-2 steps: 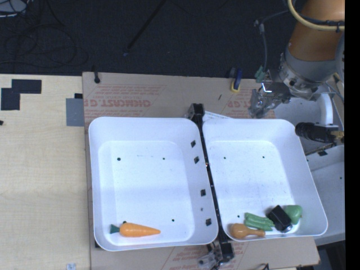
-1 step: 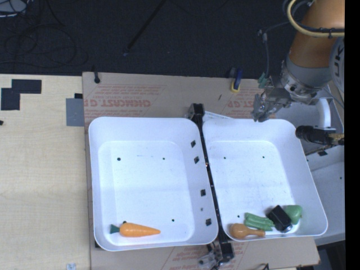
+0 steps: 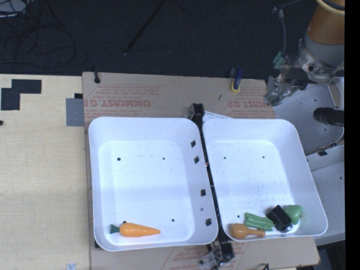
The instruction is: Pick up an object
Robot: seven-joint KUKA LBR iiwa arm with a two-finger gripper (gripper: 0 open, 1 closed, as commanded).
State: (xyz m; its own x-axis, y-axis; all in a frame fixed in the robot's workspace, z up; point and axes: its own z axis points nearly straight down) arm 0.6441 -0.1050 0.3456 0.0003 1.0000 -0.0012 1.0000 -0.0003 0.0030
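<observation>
Nothing picked yet. Tool (image 3: 279,91) up high beyond the right bin (image 3: 256,134), well apart from everything; finger state impossible to tell. Carrot (image 3: 139,229) in left bin (image 3: 140,129); pear (image 3: 246,231), green pieces (image 3: 260,221), black block (image 3: 279,217) clustered in right bin's near corner. Approach, grasp, lift all remaining.

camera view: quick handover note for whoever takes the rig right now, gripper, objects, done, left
Gripper: above the bench beyond the right bin's far edge, holding nothing that can be seen.
Carrot: near edge of the left bin.
Green pod, tan piece, black block, green piece: clustered in the right bin's near corner.
Done: nothing picked.
Left: descend, grasp one, lift.
</observation>
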